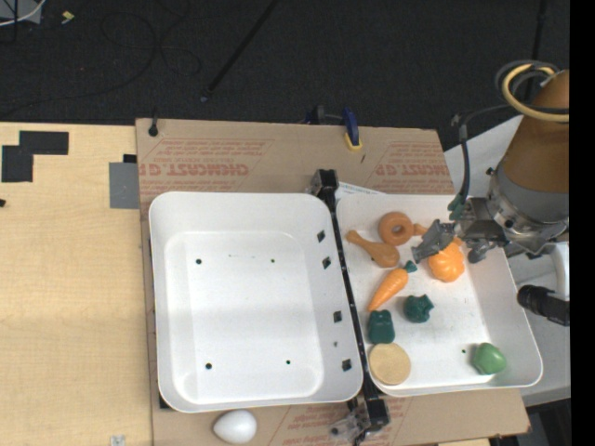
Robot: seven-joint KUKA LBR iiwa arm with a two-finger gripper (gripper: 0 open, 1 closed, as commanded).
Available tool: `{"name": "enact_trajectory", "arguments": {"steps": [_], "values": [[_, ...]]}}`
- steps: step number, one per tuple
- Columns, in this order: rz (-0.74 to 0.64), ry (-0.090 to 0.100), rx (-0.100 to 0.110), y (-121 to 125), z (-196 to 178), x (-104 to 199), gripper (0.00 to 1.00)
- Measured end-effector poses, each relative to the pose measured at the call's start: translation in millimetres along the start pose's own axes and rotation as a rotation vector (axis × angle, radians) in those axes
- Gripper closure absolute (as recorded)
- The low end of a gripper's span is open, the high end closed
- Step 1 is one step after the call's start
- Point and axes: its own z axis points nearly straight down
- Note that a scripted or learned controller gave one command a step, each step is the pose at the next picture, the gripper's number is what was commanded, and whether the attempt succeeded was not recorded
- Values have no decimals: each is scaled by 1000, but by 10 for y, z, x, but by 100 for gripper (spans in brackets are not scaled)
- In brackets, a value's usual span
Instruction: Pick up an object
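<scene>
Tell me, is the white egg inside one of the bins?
No, the white egg lies on the cardboard just outside the left bin's front edge.

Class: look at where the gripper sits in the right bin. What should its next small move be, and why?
Probably a short drop straight down. The gripper hangs just above the orange fruit, which lies apart from the carrot and the donut, so it looks like the nearest thing with room around it.

Orange rounded toy fruit (447, 264) lies in right bin (521, 360), upper area, just beside toy carrot (389, 290).
</scene>
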Motion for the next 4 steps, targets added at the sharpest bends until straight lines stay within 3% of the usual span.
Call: {"name": "enact_trajectory", "arguments": {"steps": [1, 2, 3, 4], "values": [[0, 2, 10, 148, 1361, 22, 0], [8, 1, 3, 160, 1184, -7, 100], [-4, -2, -11, 1069, 937, 182, 100], [-2, 0, -10, 922, 1502, 252, 100]]}}
